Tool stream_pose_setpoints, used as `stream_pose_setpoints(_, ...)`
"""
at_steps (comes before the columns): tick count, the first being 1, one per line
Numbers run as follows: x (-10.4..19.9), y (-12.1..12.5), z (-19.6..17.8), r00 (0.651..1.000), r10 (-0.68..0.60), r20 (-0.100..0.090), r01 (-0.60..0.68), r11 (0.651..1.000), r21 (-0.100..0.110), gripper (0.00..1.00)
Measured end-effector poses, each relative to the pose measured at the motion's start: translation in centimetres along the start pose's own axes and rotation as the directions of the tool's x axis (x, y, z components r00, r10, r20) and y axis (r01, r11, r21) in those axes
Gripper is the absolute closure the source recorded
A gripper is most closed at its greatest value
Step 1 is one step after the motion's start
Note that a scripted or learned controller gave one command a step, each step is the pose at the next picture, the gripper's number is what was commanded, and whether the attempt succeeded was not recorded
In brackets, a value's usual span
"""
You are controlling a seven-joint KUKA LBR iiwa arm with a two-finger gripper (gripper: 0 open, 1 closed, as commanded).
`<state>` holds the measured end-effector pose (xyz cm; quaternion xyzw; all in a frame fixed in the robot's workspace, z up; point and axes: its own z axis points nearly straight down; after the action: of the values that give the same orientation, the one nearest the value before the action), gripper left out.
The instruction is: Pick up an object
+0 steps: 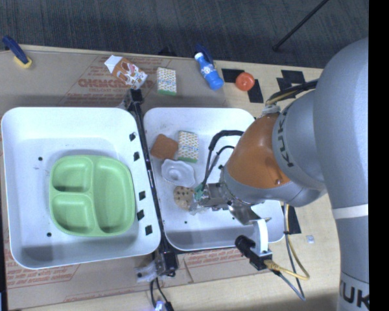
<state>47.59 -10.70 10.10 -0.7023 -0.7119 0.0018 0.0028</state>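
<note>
Saw green plate (92,195) in left bin (19,173). Right bin (207,238) held brown piece (163,147), patterned sponge (188,145), white cup (176,172), cookie (182,196). My gripper (200,198) sat low just beside cookie; couldn't tell its state. Blue bottle (209,71), orange ball (245,80) lay behind bins.

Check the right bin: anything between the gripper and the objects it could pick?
Nothing visible. The gripper sits low in the right white bin, right at the round speckled brown cookie. The white crumpled cup-like piece, brown flat square and green-patterned sponge block lie just beyond, with open bin floor between.
</note>
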Motion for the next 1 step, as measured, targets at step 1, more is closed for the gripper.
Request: stream_pose_setpoints(1,2.0,0.11,-12.78,1.0,0.007,0.002,-0.007,1.0,-0.009,1.0)
